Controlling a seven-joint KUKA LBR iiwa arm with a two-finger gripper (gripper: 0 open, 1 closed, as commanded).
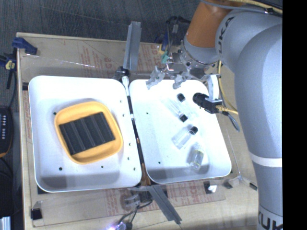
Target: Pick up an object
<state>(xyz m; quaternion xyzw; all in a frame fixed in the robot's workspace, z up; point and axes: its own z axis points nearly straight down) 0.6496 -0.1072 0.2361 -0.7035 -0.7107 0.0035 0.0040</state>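
Note:
My gripper (166,79) hangs over the far edge of the right bin (153,143), its two grey fingers spread apart with nothing between them. Below it in that bin lie small clear vials with black caps: one (178,105) near the middle, another (184,135) lower down. A third clear vial (195,158) lies near the bin's front right corner. The left bin (43,95) holds a yellow object with a dark ribbed top (88,131), resting at a slant in the bin's middle.
A grey metal post (131,47) rises behind the seam between the two bins. A black camera unit (205,102) sticks out from the wrist over the right bin's right side. The arm's grey body covers the bench's right side.

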